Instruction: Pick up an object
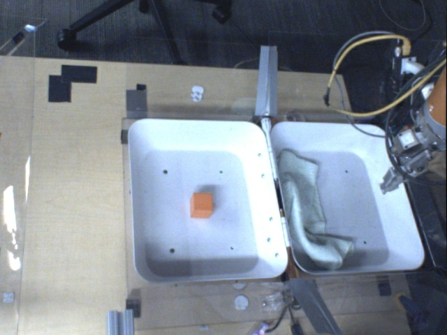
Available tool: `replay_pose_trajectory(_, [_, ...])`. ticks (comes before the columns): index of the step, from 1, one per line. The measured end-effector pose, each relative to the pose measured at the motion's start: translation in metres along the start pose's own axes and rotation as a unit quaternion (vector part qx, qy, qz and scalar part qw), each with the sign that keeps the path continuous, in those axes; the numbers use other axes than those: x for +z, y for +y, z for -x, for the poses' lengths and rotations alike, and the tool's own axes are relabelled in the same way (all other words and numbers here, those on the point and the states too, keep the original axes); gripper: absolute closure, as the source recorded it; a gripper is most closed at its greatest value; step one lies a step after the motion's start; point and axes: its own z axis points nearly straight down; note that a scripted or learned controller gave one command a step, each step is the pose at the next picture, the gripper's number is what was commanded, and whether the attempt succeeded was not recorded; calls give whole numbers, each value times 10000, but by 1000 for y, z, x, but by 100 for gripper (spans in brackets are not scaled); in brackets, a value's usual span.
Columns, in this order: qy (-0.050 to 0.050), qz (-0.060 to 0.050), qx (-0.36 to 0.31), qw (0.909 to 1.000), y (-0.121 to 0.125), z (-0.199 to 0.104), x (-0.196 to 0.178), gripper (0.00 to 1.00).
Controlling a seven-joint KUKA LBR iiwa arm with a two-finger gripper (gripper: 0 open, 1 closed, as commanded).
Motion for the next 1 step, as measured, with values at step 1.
replay_pose_trajectory(1, [-10, 11, -2533, 9674, 0, 10, 19, 100])
